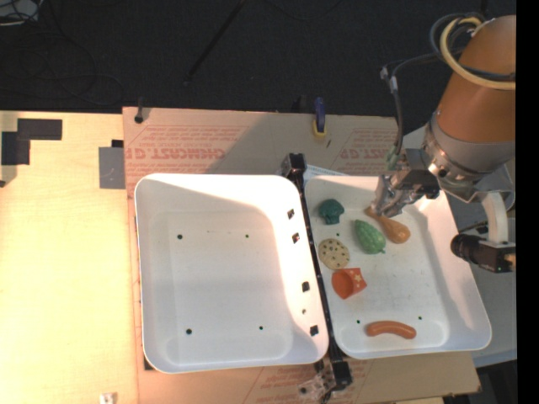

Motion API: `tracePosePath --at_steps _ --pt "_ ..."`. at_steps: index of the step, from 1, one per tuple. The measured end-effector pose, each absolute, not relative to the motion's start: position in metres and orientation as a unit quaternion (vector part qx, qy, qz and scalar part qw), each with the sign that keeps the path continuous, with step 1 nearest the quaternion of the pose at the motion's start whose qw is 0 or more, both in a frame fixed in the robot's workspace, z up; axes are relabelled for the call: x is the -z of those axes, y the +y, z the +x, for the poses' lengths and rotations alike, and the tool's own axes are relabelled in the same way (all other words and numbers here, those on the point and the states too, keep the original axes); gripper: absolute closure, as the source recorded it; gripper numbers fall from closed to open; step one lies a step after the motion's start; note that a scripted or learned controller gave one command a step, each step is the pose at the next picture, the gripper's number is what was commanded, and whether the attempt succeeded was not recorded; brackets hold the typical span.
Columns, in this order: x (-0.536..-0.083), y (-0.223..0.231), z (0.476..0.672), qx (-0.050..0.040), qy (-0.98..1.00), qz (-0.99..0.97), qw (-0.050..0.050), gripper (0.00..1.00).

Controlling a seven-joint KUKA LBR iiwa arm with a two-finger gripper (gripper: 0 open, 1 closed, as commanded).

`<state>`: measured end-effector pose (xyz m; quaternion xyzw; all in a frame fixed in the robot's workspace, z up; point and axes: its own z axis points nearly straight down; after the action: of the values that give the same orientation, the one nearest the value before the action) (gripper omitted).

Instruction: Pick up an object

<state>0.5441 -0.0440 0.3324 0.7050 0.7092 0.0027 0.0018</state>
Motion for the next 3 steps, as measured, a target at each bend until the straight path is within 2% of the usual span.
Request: tracePosePath --at_steps 1,2,3 --pt "-0.219 -0.092 0.476 0.0060 0.705 0.710 -0.007 1.00" --pt "-0.374 -0.068 0.483 -0.0051 0.708 0.706 0.005 1.00" --pt "-0.227 -0.084 0.473 0.0050 0.706 0.708 -0.006 1.00"
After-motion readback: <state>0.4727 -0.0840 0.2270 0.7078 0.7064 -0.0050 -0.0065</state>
